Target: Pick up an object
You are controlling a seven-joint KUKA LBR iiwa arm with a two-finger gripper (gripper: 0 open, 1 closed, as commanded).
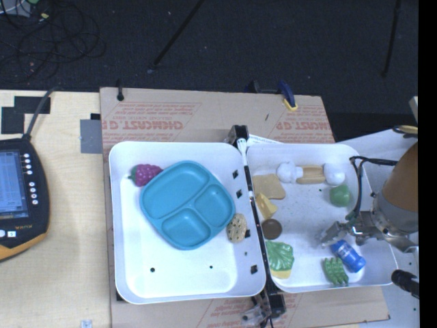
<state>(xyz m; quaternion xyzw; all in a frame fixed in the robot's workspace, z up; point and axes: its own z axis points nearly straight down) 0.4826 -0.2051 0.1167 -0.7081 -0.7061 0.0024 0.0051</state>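
Observation:
My gripper (332,233) hangs low over the right bin (311,157), near its right side, and stands open with nothing between its fingers. Just below and to its right lies a blue can (350,257); a green leafy toy (335,270) sits beside the can. A green ball (339,196) rests just above the gripper. Further left in this bin are a white-ended tan bone (311,174), a tan toast slice (270,186), a yellow wedge (263,206), a brown disc (272,229) and a green-topped cupcake (279,259).
The left bin (130,251) holds a blue divided plate (186,203), purple grapes (143,174) at its upper left and a cookie (237,228) by the shared wall. A handheld control pad (17,197) lies at the far left of the bench. Black cables loop near the arm (403,183).

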